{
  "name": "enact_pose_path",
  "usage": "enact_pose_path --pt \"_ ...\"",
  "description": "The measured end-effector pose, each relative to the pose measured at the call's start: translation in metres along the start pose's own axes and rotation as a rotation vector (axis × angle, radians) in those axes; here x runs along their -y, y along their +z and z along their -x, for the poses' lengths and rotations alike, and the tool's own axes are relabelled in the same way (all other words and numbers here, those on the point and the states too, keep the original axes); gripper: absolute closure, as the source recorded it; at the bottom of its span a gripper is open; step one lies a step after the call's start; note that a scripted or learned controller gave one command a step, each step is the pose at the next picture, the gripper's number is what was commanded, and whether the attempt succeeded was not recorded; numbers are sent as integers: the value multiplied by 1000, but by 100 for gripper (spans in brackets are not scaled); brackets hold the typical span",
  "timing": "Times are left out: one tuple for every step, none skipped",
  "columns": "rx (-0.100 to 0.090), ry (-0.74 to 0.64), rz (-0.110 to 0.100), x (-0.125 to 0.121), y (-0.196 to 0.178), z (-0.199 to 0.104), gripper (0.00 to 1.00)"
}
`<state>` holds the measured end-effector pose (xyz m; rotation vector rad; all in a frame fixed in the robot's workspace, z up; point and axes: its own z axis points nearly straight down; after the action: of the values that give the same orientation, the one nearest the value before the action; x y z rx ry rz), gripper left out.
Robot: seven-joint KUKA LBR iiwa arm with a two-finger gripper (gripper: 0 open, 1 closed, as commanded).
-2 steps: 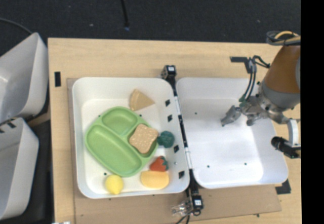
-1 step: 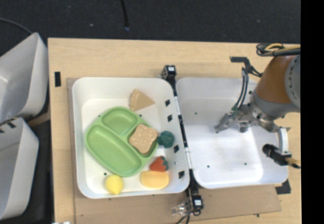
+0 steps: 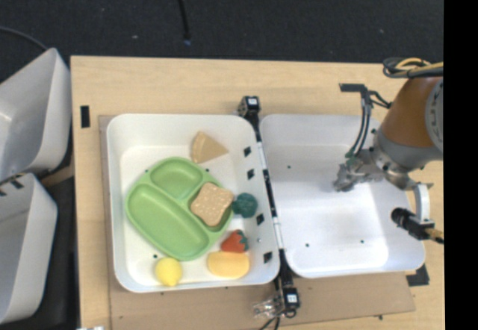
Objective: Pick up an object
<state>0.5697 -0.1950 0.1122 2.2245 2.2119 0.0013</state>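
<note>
Left bin (image 3: 119, 172) holds a green tray (image 3: 160, 220) bearing bread (image 3: 211, 204); whether the jaws are parted, I cannot tell.

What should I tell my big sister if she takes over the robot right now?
Gripper: low over the right bin, near its upper right part. I cannot see anything held in it.
Things: all in the left bin. The green tray has a slice of bread resting on its right edge. A tan wedge lies above the tray, a dark green piece to its right, a red piece and a yellow piece below that, and a lemon at the bottom.
Done: nothing picked up yet.
Left: move across to the left bin, choose one thing, grab it and lift.
</note>
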Motion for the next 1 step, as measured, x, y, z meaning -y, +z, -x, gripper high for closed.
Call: enact_pose_path --pt "0 -6 3 -1 -65 3 100"
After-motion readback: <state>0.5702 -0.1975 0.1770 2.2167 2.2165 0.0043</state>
